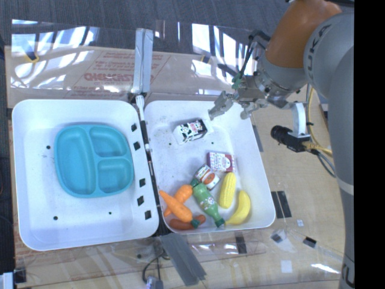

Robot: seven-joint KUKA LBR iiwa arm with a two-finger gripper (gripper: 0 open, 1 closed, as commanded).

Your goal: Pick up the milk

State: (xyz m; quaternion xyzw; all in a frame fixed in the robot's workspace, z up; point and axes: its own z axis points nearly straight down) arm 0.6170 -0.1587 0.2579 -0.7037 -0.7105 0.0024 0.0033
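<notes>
The milk point(190, 130) is a small white carton with black cow patches. It lies on its side in the upper part of the right bin point(255, 161). My gripper point(233, 111) hovers over the bin's far right corner, up and to the right of the carton and apart from it. Its fingers point(218, 109) are spread open with nothing between them.
Further down the right bin lie a red carton point(220, 161), a small can point(206, 177), a green bottle point(208, 205), corn point(227, 189), a banana point(240, 208), a carrot point(176, 202) and a sausage point(180, 224). The left bin point(30, 221) holds a blue divided tray point(94, 159).
</notes>
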